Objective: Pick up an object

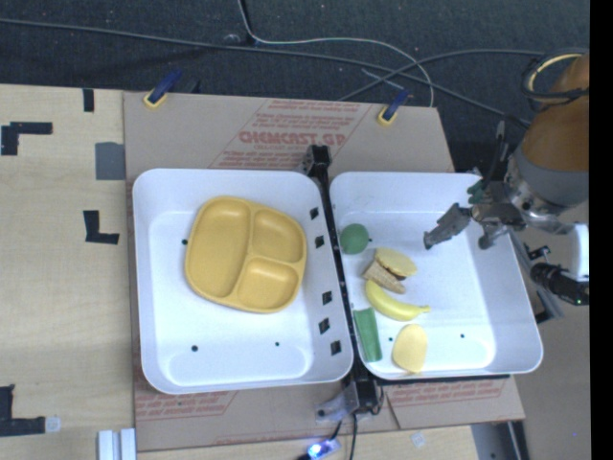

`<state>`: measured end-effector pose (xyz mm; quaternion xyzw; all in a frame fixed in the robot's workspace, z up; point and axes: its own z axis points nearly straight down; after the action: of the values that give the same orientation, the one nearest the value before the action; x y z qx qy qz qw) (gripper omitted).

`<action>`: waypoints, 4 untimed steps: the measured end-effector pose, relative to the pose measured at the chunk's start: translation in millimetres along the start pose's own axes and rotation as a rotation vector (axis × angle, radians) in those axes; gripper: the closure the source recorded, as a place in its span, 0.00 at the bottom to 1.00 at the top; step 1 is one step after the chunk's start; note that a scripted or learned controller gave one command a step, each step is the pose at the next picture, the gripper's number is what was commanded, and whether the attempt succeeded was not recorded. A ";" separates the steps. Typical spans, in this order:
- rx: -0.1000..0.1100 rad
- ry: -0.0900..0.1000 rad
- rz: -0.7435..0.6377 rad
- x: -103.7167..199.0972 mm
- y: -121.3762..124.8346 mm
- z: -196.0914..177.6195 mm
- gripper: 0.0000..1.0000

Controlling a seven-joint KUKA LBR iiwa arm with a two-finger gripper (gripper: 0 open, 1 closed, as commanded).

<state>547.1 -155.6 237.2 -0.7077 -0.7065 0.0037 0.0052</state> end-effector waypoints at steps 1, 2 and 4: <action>-0.011 -0.002 -0.003 0.3 2.3 -5.5 0.00; -0.006 -0.002 -0.001 -9.2 -1.9 46.5 0.00; -0.012 -0.002 -0.001 -13.5 -10.4 148.4 0.00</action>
<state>534.9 -168.8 88.9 -0.7073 -0.7070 0.0000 0.0003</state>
